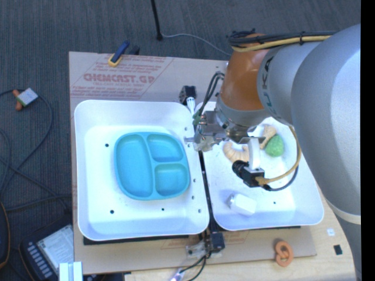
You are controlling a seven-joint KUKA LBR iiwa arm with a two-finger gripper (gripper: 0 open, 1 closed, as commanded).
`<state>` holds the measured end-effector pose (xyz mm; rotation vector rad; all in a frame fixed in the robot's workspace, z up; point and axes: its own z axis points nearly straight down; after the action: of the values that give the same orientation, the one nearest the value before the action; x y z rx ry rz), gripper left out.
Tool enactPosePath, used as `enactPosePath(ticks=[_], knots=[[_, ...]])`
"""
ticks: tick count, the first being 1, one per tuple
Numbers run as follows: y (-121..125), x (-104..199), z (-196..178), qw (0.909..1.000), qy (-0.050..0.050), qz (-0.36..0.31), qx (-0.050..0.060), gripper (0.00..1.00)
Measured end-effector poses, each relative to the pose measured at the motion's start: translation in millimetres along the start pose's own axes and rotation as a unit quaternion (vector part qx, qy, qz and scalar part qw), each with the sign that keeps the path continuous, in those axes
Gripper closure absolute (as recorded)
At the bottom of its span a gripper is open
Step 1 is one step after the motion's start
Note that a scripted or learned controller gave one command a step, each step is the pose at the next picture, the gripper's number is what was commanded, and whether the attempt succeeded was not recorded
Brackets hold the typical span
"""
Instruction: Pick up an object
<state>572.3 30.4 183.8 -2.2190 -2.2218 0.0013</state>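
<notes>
The gripper (pixel 234 142) is positioned over the right bin (pixel 304 215), apparently above a tan object (pixel 237 152); its finger state cannot be told. A blue tray (pixel 152 164) occupies the left bin (pixel 94 116).

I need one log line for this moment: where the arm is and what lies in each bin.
arm: over right bin | right bin: green object, white block | left bin: blue divided plate

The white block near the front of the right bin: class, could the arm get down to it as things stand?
Probably yes. The white block lies alone on the right bin floor, nothing on top of it, and the arm's wrist hangs just behind it over the same bin.
</notes>
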Motion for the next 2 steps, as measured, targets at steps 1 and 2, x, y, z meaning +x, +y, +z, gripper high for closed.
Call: enactPosePath(ticks=[1, 2], knots=[[-89.3, 16.9, -9.0, 1.0000, -0.001, 0.000, 0.000, 1.00], [-89.4, -47.5, 0.1, 1.0000, -0.001, 0.002, 0.001, 1.00]])
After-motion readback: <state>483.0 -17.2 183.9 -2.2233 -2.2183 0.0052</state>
